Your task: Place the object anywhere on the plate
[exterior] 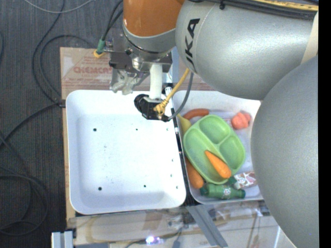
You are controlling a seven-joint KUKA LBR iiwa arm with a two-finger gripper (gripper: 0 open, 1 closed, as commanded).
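A: Where to look for the gripper [123,87]?

B: Up at the far rim of the left bin [124,159], close to that bin's right corner. Hangs from the grey arm [232,35], just below the orange band [150,9].

A: Wide or narrow?

B: Cannot tell. Too small and too dark there to judge.

A: And the carrot [217,164]?

B: Lying on the plate [214,136], inside the right bin [252,143]. Slanted, running from the plate's middle toward its near right edge. Hard to say which compartment.

A: Close to the gripper?

B: No, well apart. Separated by the two bin walls that meet in the middle.

A: Anything more around the plate?

B: Yes, several things, all in the right bin. A second carrot [195,179] at the plate's near left edge, partly hidden under it. A green bottle [222,191] lying flat along the near rim. A small packet [244,180] just beside the bottle, on its right. A sausage [196,113] beyond the plate, at the far wall. An orange ball [240,120] at the far right, near the plate's edge. A yellow piece [183,123] touching the plate's far left edge.

A: And under the left bin?

B: A brown board [83,71] with red print, showing beyond the far rim.
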